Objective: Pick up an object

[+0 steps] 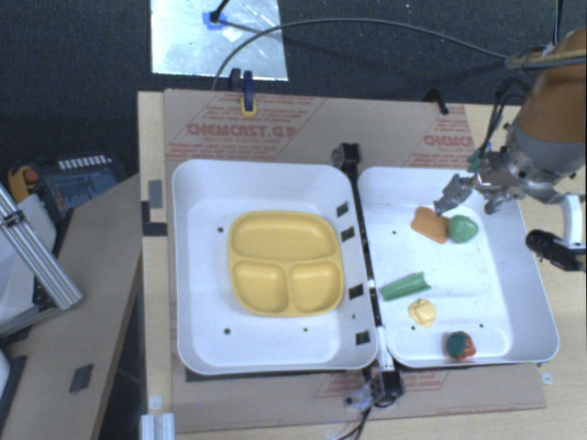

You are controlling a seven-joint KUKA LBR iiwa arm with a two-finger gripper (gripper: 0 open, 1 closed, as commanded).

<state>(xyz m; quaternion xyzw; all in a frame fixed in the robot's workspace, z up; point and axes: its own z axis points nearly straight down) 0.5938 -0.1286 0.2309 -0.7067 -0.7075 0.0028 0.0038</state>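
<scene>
Two white bins: one yellow tray, and five small toy pieces.

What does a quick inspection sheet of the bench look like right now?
Surface: two white bins; left bin, right bin.
Job's things: orange piece touching green ball, green stick, yellow lump, red-green ball, all in right bin.
Clutter: yellow divided tray in left bin.
Grippers: gripper above orange piece, holding nothing.
Cables: black cable behind bench.
Surroundings: foil sheet.
</scene>
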